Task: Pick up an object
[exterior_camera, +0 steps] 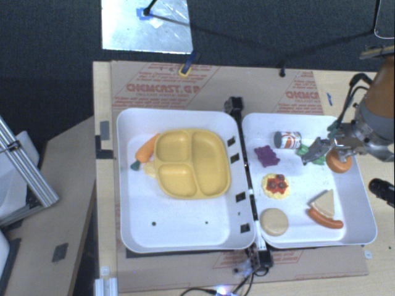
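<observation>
We have the pincer (318, 150) low in the right white bin (364, 227), over a small green toy (315, 159); we cannot tell its state. An orange round piece (339, 163) lies just beside it. We judge it mid-approach; next, grasp and lift

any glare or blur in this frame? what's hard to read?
Camera view: strong glare on the metal sheet beyond the bench; white bins bright, nearly washed out; soft shadows only; arm and gripper slightly blurred, so the green item under it is hard to identify.
</observation>
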